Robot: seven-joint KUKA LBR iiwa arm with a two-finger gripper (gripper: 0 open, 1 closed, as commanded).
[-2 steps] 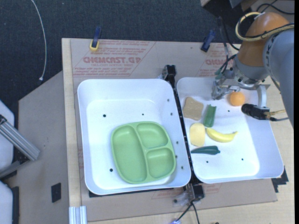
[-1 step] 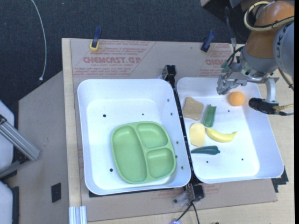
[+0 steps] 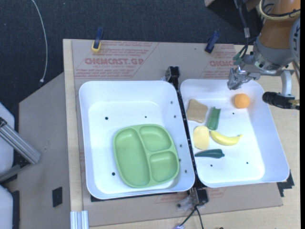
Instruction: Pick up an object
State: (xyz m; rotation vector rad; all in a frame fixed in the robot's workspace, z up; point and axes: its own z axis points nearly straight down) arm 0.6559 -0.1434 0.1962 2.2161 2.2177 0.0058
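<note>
- Camera view: worktop [image 3: 76, 66] w/ cardboard sheet carries two shallow white bins side by side.
- Left bin [image 3: 95, 99]: holds a green divided tray [image 3: 145, 154], three compartments, lying flat toward the bin's near half, nothing in the compartments.
- Right bin [image 3: 267, 142]: holds the loose items, all in its left/middle part.
- Orange ball [image 3: 242, 100] sits near the far right of the right bin, apart from the other items.
- Tan bread slice [image 3: 197, 110] lies near the bin's left wall; green pickle-like piece [image 3: 213, 119] just beside it on the right, tilted.
- Pale yellow piece [image 3: 201, 138] below the bread; banana [image 3: 226, 138] just beside it to the right, curved, close to or touching it — can't tell which.
- Dark green pepper-like piece [image 3: 210, 153] lies flat just below the yellow piece and banana.
- Arm [image 3: 279, 27] comes in from upper right, orange band visible at top.
- Tool [image 3: 234, 82] hangs over the far edge of the right bin, left of and near the orange ball, apart from it. Nothing seen between its fingers; whether released or clenched — can't tell, too small and blurred.
- Blue clamps [image 3: 97, 35] at the far edge of the cardboard; white cable [image 3: 40, 27] on the dark floor at upper left.
</note>
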